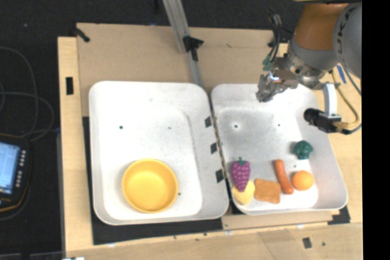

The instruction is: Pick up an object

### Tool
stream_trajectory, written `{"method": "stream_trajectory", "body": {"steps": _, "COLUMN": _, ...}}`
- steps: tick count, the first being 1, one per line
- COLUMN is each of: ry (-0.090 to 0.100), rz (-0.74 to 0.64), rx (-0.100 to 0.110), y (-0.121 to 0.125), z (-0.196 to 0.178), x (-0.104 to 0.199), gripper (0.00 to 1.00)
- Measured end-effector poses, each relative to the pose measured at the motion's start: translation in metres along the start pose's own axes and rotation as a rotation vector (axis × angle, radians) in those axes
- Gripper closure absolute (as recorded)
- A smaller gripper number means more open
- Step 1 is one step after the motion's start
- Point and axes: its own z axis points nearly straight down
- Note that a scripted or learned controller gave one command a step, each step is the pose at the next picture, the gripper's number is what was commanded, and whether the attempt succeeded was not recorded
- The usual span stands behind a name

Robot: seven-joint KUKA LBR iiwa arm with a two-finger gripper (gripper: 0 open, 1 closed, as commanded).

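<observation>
1. Toy foods cluster at the right bin's point(244, 97) near edge: purple grapes point(240, 172), carrot point(282, 175), orange point(302, 180).
2. Gripper point(267, 92) hangs over the bin's far edge; its grasp can't be made out.
3. A yellow bowl point(150, 185) sits in the left bin point(122, 103).

A slanted metal pole point(173, 9) crosses the bench; perhaps a tablet point(9, 170) sits left.

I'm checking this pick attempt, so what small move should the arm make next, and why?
Probably travel toward the near edge of the right bin: the gripper hovers over its bare far end, while the carrot, orange and grapes lie clustered there.
</observation>
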Motion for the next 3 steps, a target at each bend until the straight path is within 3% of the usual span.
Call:
{"method": "stream_trajectory", "body": {"steps": 1, "ry": 0.000, "rz": 0.000, "rx": 0.001, "y": 0.001, "z": -0.032, "x": -0.001, "gripper": 1.00}}
{"method": "stream_trajectory", "body": {"steps": 2, "ry": 0.002, "rz": -0.004, "rx": 0.006, "y": 0.002, "z": -0.027, "x": 0.059, "gripper": 1.00}}
{"method": "stream_trajectory", "body": {"steps": 3, "ry": 0.001, "rz": -0.003, "rx": 0.007, "y": -0.014, "z": -0.015, "x": 0.111, "gripper": 1.00}}
